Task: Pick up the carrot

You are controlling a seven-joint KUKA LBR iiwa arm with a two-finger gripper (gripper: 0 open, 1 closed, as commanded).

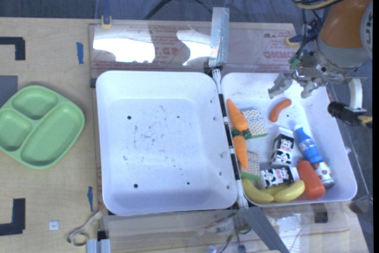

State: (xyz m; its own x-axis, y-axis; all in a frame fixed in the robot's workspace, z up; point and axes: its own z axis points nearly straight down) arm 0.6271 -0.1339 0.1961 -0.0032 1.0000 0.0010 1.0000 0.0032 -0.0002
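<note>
The robot's hand [294, 86], fingers spread and holding nothing, hovers over the right bin [343, 145], near a sausage [279, 109] and apart from the carrot [237, 117].

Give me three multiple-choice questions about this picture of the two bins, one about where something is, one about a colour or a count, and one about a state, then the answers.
1. Where do the carrots lie?
A. On the green plate
B. In the right bin, along its left wall
C. In the left bin

2. What colour is the divided plate on the bench?
A. Green
B. Red
C. Blue

3. How is the tool placed?
A. Gripping a carrot
B. Resting on the banana
C. Over the right bin's far part, holding nothing

Answers: 1 B, the carrots lie end to end beside the divider. 2 A, the plate is pale green. 3 C, nothing sits between its fingers above the right bin.
</note>
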